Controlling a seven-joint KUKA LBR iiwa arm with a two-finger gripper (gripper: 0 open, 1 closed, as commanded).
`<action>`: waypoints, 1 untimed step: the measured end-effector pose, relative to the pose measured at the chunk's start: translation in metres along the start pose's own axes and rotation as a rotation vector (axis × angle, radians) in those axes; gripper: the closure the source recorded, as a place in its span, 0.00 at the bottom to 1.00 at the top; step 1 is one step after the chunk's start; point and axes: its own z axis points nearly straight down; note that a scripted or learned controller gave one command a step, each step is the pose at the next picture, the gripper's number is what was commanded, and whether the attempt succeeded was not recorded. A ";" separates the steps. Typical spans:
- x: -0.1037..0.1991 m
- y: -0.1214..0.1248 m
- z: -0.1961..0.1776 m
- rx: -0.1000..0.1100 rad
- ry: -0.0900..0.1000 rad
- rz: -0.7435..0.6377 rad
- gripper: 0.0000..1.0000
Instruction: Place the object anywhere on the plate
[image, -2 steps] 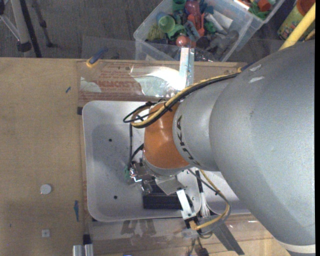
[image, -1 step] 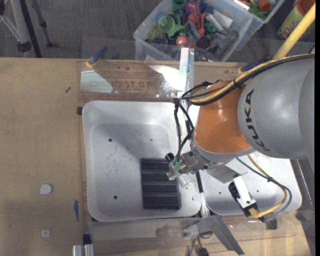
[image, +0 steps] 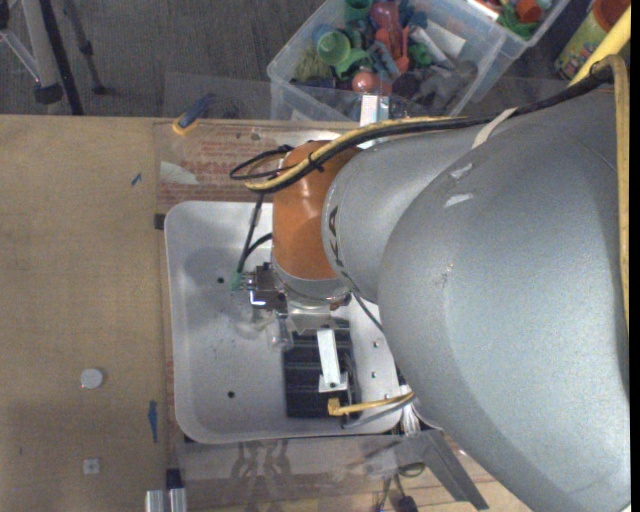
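Tool (image: 262, 312) hangs low over white bin (image: 200, 330), hiding the object.

Clear toy-filled tub (image: 400, 50) beyond tan bench (image: 70, 250)

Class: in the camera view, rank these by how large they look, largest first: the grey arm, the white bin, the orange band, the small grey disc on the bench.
1. grey arm, though nearness to the camera inflates it
2. white bin
3. orange band
4. small grey disc
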 end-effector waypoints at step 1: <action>0.027 0.082 0.026 0.001 -0.001 0.356 1.00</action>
